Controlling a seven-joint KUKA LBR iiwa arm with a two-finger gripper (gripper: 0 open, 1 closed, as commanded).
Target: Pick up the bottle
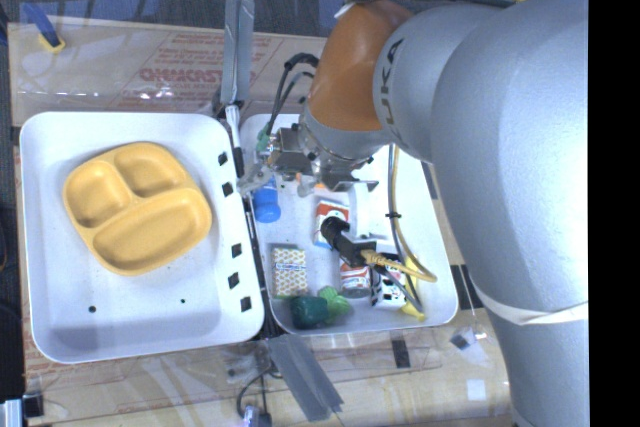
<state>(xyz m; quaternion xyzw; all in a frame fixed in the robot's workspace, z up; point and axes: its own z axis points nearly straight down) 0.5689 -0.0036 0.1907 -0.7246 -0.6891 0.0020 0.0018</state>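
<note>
The bottle (334,213), white with a red label, lies in the right bin (436,267) near its middle, and part of it is covered by the arm's fittings. My gripper (264,173) hangs over the bin's far left corner, to the left of the bottle and apart from it. Right below the gripper stands a small blue cylinder (265,206). The arm's grey and orange wrist hides the far part of the bin.
A patterned flat packet (289,271) and a green lump (319,307) lie near the right bin's front wall. A small red and white item (352,279) sits beside them. The left bin (60,315) holds a yellow divided plate (136,206).
</note>
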